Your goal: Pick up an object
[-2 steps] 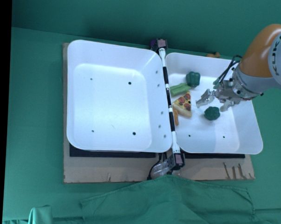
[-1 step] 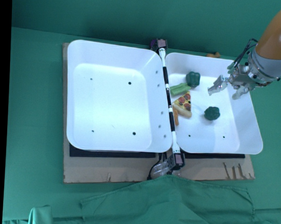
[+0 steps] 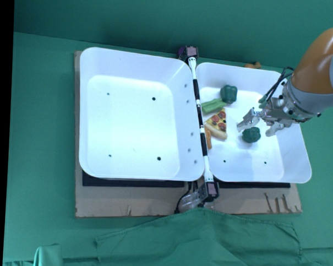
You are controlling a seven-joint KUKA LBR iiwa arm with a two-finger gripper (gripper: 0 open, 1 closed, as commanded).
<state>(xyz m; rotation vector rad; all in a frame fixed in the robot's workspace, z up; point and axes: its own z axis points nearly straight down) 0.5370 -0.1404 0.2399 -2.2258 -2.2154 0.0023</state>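
Overhead, the arm reaches leftward, its gripper spread open just above the green broccoli.

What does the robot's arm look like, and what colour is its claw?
The arm is round and chunky: a shiny orange band sits above a grey wrist, with dark letters at the picture's edge. A thin black cable loops along the wrist. The gripper is silvery grey metal, made of small blocky parts.

bins: smooth glossy white plastic
base board: matt brown cardboard, rough edges
cloth: matt green fabric, creased
gripper: shiny grey metal
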